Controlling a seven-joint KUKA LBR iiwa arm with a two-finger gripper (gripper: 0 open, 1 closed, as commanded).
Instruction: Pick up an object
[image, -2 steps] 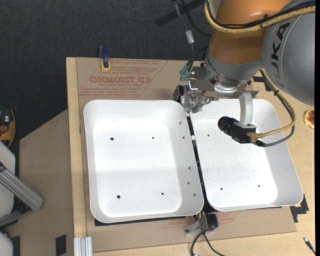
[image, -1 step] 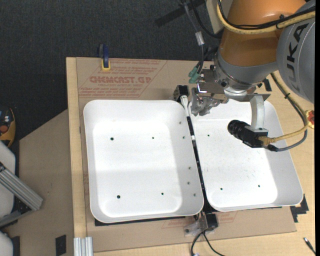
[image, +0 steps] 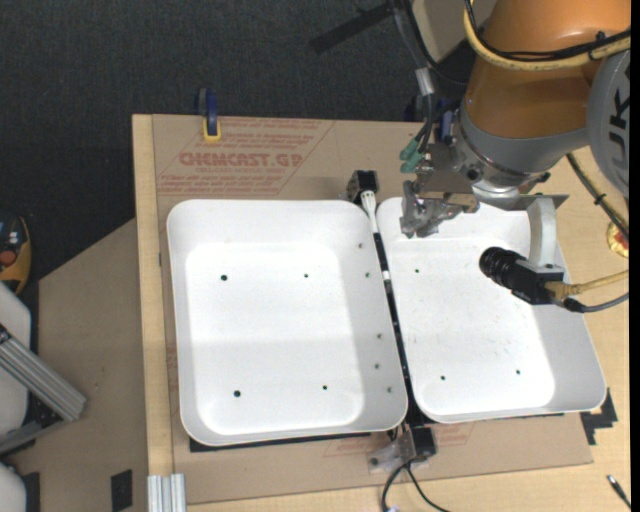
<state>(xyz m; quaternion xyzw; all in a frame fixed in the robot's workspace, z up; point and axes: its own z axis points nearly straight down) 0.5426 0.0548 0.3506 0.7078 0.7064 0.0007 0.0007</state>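
Note:
My gripper (image: 422, 218) hangs low over the far left corner of the right white bin (image: 480, 390), close to the wall it shares with the left white bin (image: 270, 330). The grey and orange arm (image: 520, 90) comes down to it from the upper right. Nothing shows between the gripper's tips, which are small and dark against the bin floor. A small teal piece (image: 410, 155) sits at the wrist's left side; I cannot tell whether it is part of the arm. The floors of both bins show white, with a few small dark dots.
Both bins rest on a brown cardboard board (image: 250, 150). A black clip (image: 362, 186) sits at the far end of the seam between the bins, another (image: 415, 443) at the near end. A blue and yellow clamp (image: 208, 112) holds the board's far edge.

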